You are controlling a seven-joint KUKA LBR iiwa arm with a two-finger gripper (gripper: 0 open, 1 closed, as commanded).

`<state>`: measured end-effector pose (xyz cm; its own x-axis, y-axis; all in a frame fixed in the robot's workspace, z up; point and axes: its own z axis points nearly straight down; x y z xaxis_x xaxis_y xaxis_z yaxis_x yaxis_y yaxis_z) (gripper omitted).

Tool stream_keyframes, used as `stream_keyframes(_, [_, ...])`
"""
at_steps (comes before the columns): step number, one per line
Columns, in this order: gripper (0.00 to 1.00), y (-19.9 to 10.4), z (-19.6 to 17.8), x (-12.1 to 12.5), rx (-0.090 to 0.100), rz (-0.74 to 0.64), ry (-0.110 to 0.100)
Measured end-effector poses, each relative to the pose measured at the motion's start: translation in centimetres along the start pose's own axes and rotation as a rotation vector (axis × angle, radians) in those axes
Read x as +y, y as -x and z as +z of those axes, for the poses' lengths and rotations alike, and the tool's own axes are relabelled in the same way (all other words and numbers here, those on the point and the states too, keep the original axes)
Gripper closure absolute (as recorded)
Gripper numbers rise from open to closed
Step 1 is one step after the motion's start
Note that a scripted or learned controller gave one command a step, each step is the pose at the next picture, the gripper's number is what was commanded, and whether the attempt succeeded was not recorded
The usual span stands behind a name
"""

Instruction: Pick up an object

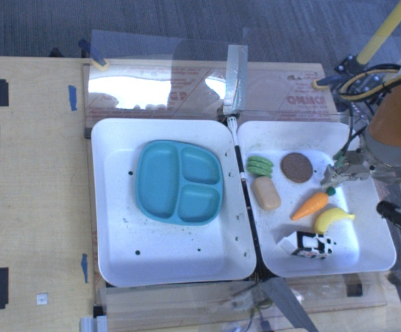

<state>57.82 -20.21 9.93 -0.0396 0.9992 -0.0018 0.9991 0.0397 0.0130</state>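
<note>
Camera view shows you the tool point(333, 174) low over the right bin point(377, 258), just above the toy carrot point(310, 205) and beside the banana point(332, 218); the view won't settle its grip state. The blue divided plate point(180, 182) sits apart.

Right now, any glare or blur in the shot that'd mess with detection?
Camera view: strong glare on the clear panel behind the bins; left bin and blue tray evenly lit, soft shadows; carrot and banana sharp; gripper area cluttered, slightly soft.
</note>
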Motion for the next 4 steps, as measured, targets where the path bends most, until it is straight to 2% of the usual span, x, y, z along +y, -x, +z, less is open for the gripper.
stream_keyframes(1, [1.00, 0.1, -1.1, 0.1, -0.001, 0.001, 0.004])
stream_keyframes(2, [0.00, 0.1, -1.0, 0.1, -0.001, 0.001, 0.003])
stream_keyframes(3, [0.00, -8.8, 1.1, -2.7, 0.002, -0.171, -0.006])
stream_keyframes(4, [1.00, -8.6, -0.1, -2.5, 0.000, -0.167, 0.002])
